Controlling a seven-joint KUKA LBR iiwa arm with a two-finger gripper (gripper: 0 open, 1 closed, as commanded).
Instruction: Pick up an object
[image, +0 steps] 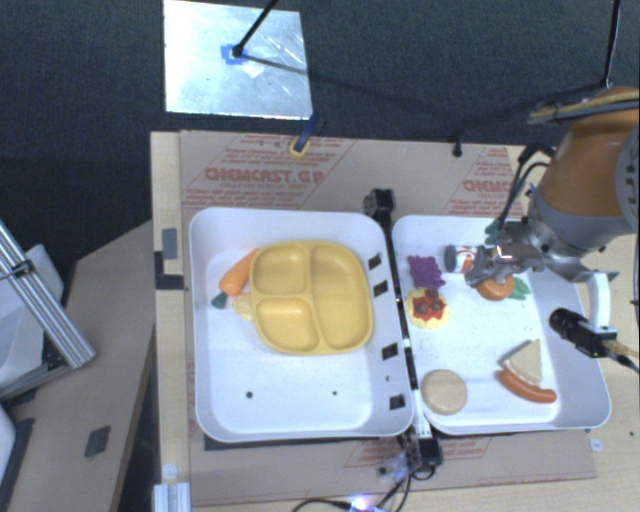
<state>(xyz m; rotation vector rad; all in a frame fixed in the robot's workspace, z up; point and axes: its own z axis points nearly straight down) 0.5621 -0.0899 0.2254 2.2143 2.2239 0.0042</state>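
While the grey arm with its orange band reaches over the right shallow white plastic bin (596, 400), its hand (487, 268) hangs low, just above the round orange toy fruit with a green leaf (497, 289). That fruit lies directly beneath and slightly nearer the camera (whether the hand is spread or pressed together, I cannot tell). A purple toy grape cluster (426, 270) sits just beside the fruit, away from the arm.
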